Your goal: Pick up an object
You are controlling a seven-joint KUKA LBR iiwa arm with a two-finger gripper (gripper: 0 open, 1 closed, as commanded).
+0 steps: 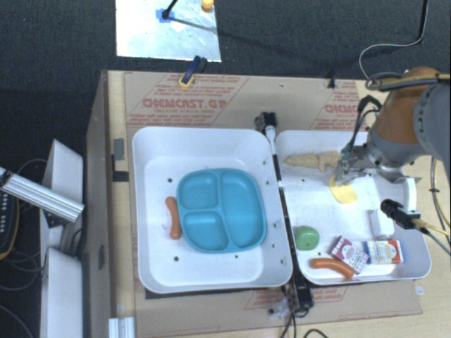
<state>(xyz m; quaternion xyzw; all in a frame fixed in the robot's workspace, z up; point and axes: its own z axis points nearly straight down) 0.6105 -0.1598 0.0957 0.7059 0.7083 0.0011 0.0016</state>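
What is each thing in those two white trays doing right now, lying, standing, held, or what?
Blue divided plate: flat, left bin.
Sausage: lying beside plate.
Second sausage: lying, right bin.
Green ball: resting loose.
Yellow piece: lying below the gripper.
Cartons: lying flat.

Even bright light, perhaps slightly soft.

Robotics lab, protective-papered bench [211, 97], loose cables [394, 48], dark carpet [56, 41]

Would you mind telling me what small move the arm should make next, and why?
Probably a short straight descent: the gripper hangs just above the flat yellow piece in the right white bin, beside the pale beige cone-shaped toy. Nothing looks held.
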